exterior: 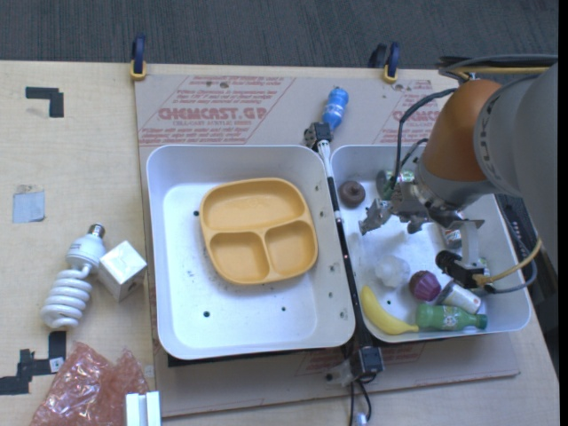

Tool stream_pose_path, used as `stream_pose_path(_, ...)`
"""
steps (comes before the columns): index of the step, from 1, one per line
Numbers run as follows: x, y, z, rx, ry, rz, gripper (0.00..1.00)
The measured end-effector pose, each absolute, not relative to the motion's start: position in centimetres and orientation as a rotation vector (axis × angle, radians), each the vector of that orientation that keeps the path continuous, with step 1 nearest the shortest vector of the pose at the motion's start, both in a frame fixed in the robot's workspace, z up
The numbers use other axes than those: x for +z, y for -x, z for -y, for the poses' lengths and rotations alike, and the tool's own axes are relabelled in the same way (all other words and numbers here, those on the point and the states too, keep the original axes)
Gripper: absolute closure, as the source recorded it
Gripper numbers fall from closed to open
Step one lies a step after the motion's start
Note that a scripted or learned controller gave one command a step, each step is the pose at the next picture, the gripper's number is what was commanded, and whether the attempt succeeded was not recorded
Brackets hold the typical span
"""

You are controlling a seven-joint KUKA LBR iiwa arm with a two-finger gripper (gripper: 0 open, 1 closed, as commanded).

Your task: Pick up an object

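I am looking down on the gripper (pixel 390 209), which is hanging inside the right bin (pixel 506 319), over its upper half. Its dark finger assembly is showing below the orange wrist band, but I cannot tell from this angle how the hand is set, and I am seeing nothing carried by it.

Taking the gripper as my reference: a small brown round object (pixel 352 193) is lying just to its left, near the bin's left wall. Below it a crumpled white item (pixel 389 271) is sitting on the bin floor. Further down and to the right a purple onion-like object (pixel 425 284) is resting beside a green bottle (pixel 451 318), and a banana (pixel 382 313) is lying along the lower left of the bin, touching the bottle's end.

Well to the left of the gripper, the left bin (pixel 169 247) is holding a yellow divided tray (pixel 258 230). Beyond that, on the bench, a spiral light bulb (pixel 71 284) and a white cube (pixel 122 266) are lying side by side.

My judgement: the arm is in the approach stage, with no object picked yet. The next move is calling for a descent onto one candidate, most plausibly the white item directly below or the brown object alongside, then a closing and a lift. The wall near the brown object could be hindering a clean grasp.
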State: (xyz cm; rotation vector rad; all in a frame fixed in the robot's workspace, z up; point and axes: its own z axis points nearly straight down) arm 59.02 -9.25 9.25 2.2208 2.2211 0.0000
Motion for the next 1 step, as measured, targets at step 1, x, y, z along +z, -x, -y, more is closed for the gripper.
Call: stream_pose_path(1,10.25,-59.07,9.33,0.001,-2.222,-2.218,1.0)
